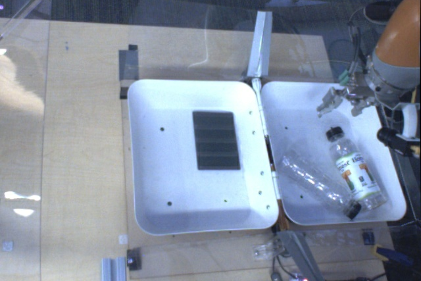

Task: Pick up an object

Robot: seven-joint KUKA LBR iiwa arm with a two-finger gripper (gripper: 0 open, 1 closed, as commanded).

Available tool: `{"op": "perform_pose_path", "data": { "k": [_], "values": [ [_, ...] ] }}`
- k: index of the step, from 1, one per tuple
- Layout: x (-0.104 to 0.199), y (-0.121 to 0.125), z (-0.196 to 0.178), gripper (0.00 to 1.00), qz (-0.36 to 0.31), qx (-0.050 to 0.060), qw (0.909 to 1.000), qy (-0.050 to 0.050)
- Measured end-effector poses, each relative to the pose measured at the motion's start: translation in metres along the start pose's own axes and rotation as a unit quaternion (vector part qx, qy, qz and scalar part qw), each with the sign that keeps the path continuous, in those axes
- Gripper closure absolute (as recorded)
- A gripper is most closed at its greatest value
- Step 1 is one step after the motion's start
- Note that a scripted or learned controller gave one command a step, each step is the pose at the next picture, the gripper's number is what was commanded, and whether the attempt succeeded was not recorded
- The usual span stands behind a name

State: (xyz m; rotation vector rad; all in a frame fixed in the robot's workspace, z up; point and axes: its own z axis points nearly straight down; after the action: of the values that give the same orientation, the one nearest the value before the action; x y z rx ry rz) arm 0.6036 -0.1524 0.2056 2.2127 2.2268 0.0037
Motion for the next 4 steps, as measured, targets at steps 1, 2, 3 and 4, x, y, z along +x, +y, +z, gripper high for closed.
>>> {"op": "perform_pose_path", "data": {
  "k": [1, 2, 3, 4],
  "values": [
    [0.027, 0.001, 0.05, 0.0, 0.061, 0.001, 0.9981, 0.001],
    [-0.049, -0.02, 0.101, 0.0, -0.015, 0.0, 0.9999, 0.0],
    [-0.053, -0.01, 0.118, 0.0, 0.074, -0.002, 0.9972, 0.0],
    [-0.048, -0.017, 0.117, 0.0, -0.002, -0.004, 1.0, -0.001]
  ]
}}
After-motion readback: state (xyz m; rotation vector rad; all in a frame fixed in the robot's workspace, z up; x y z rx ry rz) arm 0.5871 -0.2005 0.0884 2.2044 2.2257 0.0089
